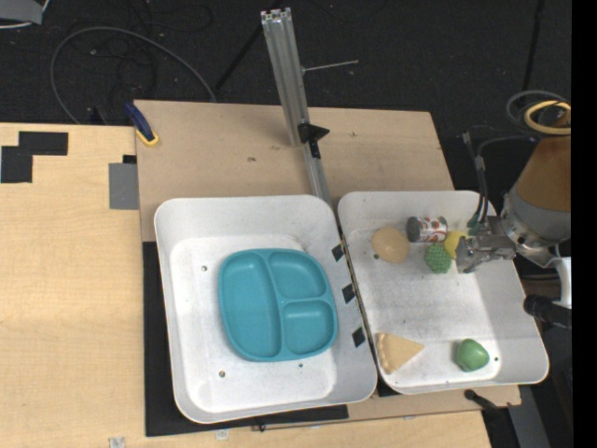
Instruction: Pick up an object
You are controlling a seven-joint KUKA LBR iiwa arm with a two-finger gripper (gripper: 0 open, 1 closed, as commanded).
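Beside the claw (464, 258), whose grip state I cannot tell, sits a bumpy green ball (438, 259).

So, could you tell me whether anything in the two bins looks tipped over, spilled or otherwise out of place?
Only one thing stands out: the small can in the right bin lies on its side near the far wall. The teal divided plate sits flat in the left bin, and nothing looks spilled or damaged.
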